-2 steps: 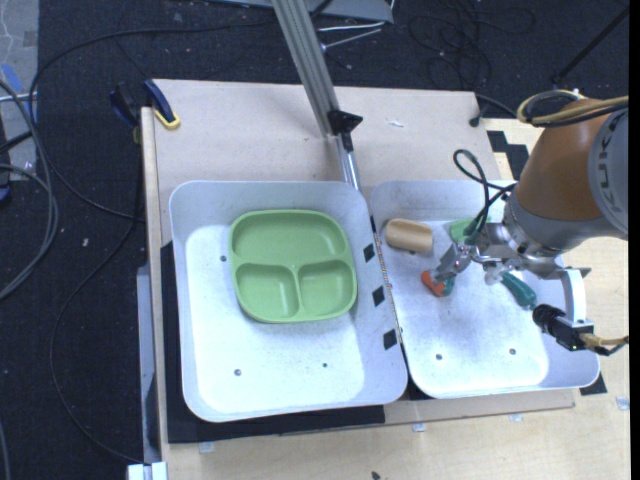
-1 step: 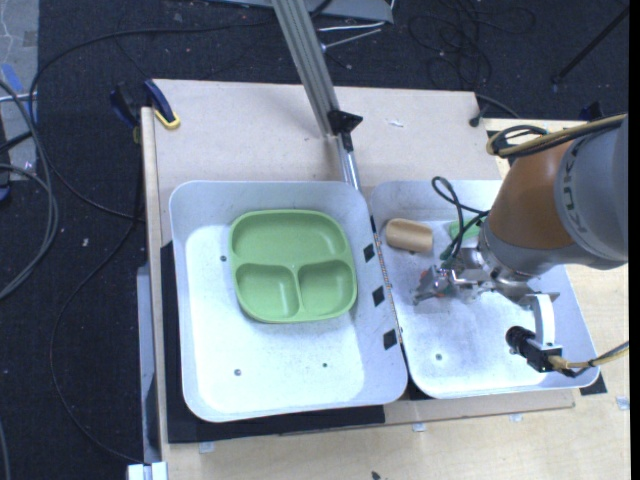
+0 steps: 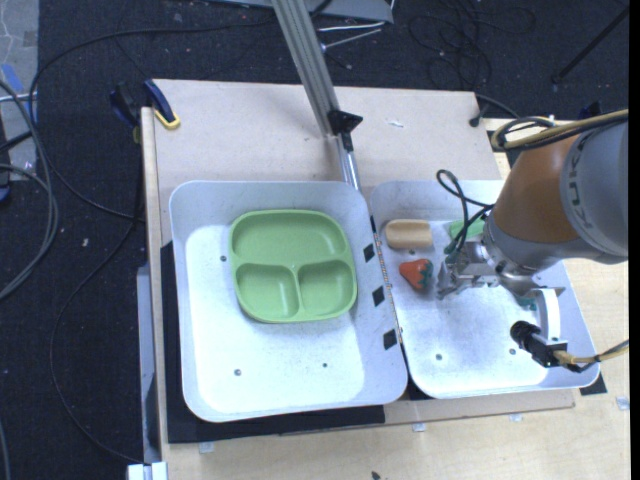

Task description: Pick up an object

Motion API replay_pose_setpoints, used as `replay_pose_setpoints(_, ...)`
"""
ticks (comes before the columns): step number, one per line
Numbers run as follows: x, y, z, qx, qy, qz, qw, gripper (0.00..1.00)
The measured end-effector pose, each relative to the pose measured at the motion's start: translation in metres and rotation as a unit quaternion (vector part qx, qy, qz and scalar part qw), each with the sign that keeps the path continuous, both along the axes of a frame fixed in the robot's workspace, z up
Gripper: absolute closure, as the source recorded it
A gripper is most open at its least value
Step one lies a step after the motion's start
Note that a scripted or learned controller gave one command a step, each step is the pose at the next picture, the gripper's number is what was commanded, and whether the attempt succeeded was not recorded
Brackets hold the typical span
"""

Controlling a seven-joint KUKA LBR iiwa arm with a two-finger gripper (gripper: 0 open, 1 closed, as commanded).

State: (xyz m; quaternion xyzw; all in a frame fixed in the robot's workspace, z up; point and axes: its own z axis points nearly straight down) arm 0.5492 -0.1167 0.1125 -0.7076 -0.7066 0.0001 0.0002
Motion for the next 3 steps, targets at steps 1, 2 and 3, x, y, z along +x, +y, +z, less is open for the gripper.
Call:
replay_pose_setpoints(1,-0.007,-0.004,0.047,-0.0006,-0.002,0.000,1.0000,1.00)
replay_pose_setpoints(2,-0.008,0.006,0.098,-0.0005,-0.003,0.002,1.0000,1.00)
replay_pose_setpoints(3,-0.007,0.007,0.107,-0.0003,-0.001,0.002,1.0000,1.00)
